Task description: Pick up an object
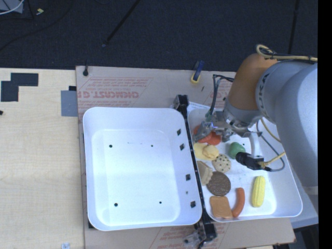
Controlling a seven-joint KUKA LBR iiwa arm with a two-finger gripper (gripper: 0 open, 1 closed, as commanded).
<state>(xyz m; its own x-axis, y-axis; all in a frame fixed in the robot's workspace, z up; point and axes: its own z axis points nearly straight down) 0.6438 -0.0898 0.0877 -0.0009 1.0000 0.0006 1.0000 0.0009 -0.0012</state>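
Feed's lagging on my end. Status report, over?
Gripper low in right bin, over the red piece. Grasp not confirmed. Yellow piece and cookie crowded beside it.

Gripper [211, 128] is low in the far-left corner of the right bin [290, 211], hemmed in. Red piece [210, 138] is right against it on the near side. Past that, toward the camera, sits a packed column: yellow lump [206, 151], cookie [222, 163], brown disc [219, 183], toast square [221, 207]. Green piece [236, 148] is close on its view-right. On its view-left, the adjoining bin walls with black clips [182, 133] bar a low sideways pass. Open floor: strip between disc and corn [258, 191], beyond corn to the right wall, and the whole left bin [91, 165] floor.
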